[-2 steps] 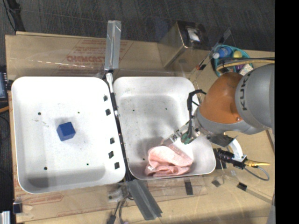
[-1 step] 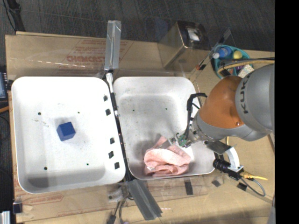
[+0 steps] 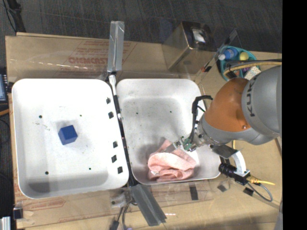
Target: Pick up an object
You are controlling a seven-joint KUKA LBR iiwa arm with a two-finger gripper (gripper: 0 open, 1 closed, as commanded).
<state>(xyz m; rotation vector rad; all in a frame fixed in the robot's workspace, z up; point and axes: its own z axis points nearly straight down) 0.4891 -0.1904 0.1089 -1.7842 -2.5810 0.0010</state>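
Camera view: two shallow white bins side by side on a cardboard-covered surface [image 3: 53, 51]. Left bin [image 3: 29, 176] holds a small blue cube [image 3: 68, 134], sitting left of centre, well apart from every wall. Right bin [image 3: 144, 90] holds a pink cloth [image 3: 170, 165], crumpled in a heap near the bin's front edge, toward the front-right corner — touching or nearly touching the front wall, can't tell which.

Arm [image 3: 261, 104] comes in from the right over the right bin's right edge: grey body, orange band above the wrist, wrist angled down and toward the left into the bin. Hand [image 3: 188, 144] sits low at the upper-right edge of the cloth, just beside the bin's right wall. Its tip is at the cloth's top fold, looks to be touching it, but the spot is small and cluttered with cable — cannot tell whether the hand is open, closed, or pinching fabric. No cloth visibly lifted; the heap lies flat on the bin floor.

A black cable loops up from the wrist area over the right bin's right side. A grey metal bar [image 3: 115, 44] stands at the back between the two bins. A brown box [image 3: 184, 49] sits behind the right bin's back-right corner.
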